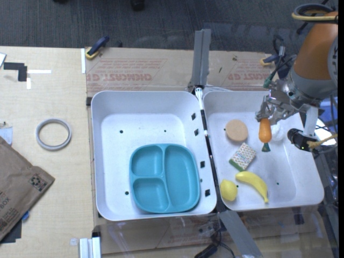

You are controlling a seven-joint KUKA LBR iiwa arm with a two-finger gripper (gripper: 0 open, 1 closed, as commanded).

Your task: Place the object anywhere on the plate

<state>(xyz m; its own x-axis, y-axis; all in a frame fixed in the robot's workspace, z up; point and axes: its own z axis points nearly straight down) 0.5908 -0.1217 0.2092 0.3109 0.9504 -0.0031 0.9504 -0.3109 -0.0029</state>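
A teal plate (164, 177) with three compartments lies in the left bin (107, 144), with nothing on it. My gripper (270, 116) hangs over the back of the right bin (301, 181). An orange toy carrot (265, 131) points down from the fingertips, green end lowest, and the gripper appears shut on its top end. The carrot is to the right of a round tan cookie (236, 130). The gripper is well to the right of the plate, across the divider between the bins.
The right bin also holds a green-edged sponge block (243, 156), a banana (253, 184) and a lemon (229, 190). A tape roll (54, 134) and a brown envelope (16, 190) lie on the bench at the left. A grey post (201, 58) stands behind the bins.
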